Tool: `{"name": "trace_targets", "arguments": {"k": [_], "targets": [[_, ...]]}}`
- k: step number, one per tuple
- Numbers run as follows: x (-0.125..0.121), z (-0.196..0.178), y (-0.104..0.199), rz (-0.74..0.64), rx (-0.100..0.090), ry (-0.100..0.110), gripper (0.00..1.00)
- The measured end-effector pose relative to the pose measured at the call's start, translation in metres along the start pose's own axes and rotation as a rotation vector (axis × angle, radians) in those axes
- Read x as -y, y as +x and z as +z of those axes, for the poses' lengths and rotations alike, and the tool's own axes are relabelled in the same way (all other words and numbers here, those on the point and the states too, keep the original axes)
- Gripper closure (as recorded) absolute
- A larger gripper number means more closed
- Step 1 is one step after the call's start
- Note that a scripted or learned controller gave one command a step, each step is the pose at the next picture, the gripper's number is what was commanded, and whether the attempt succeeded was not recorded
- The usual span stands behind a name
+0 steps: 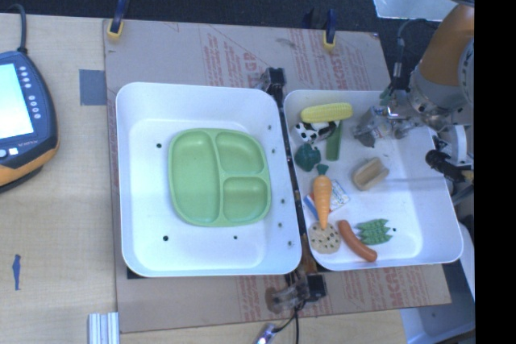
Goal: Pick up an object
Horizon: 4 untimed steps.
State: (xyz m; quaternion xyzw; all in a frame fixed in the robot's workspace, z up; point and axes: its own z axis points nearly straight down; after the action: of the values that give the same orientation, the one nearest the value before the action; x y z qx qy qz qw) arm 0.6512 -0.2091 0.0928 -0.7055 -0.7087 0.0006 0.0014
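The right bin [419, 209] holds several toy foods: a yellow corn cob [326, 112], a black-and-white cow [310, 131], a dark green piece [307, 158], a carrot [322, 197], a tan block [370, 173], a red sausage [356, 242], green pea pods [375, 231] and a round cracker [323, 238]. My gripper [374, 127] hangs low over the bin's back part, right of the corn and just behind the tan block. I see nothing held in it.
The left bin [141, 173] holds a green divided plate [219, 176]. A tablet-like controller [20, 113] lies at the bench's left edge. Clamps [118, 18] grip the board's far edge. The arm's orange band [447, 44] is at the right.
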Motion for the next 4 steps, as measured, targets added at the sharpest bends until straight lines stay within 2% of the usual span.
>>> {"name": "trace_targets", "arguments": {"k": [1,2,3,4], "targets": [[-0.006,0.000,-0.001,-0.002,0.002,-0.002,0.00],[-0.005,-0.006,0.034,-0.001,0.000,0.001,0.00],[-0.004,-0.073,0.069,0.000,0.001,-0.002,0.00],[0.042,0.002,0.027,0.001,0.002,0.002,0.00]]}}
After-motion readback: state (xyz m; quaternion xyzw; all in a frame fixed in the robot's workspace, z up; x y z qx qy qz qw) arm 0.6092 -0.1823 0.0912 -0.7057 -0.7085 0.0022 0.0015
